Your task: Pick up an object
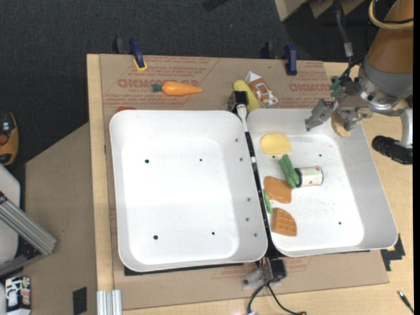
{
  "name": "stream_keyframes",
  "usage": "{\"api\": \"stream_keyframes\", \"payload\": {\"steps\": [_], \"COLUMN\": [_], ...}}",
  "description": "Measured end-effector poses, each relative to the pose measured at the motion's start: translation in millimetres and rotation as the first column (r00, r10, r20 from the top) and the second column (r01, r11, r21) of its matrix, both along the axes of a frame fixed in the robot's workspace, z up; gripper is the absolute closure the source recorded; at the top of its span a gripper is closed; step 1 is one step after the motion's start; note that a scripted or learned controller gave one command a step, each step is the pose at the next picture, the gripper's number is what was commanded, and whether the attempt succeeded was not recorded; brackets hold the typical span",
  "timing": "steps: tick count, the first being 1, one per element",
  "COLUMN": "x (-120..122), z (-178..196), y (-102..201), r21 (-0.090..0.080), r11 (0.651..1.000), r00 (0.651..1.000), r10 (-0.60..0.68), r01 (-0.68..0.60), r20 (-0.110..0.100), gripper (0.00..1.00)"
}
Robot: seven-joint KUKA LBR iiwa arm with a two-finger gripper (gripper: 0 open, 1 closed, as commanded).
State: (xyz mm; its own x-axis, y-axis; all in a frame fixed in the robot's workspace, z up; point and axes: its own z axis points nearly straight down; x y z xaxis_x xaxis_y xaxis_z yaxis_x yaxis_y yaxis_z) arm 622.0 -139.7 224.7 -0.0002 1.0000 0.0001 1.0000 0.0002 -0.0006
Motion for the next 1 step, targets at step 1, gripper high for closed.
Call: {"api": "stream_keyframes", "payload": {"steps": [1], "x": [-3.5], "z": [-133.9], "y": [-28.1], "r21": [0.002], "r11": [1.0], "r00": [1.0], "r10": [-0.003], "r01": [0.003], "r20": [-0.014], "gripper": [0.0]}}
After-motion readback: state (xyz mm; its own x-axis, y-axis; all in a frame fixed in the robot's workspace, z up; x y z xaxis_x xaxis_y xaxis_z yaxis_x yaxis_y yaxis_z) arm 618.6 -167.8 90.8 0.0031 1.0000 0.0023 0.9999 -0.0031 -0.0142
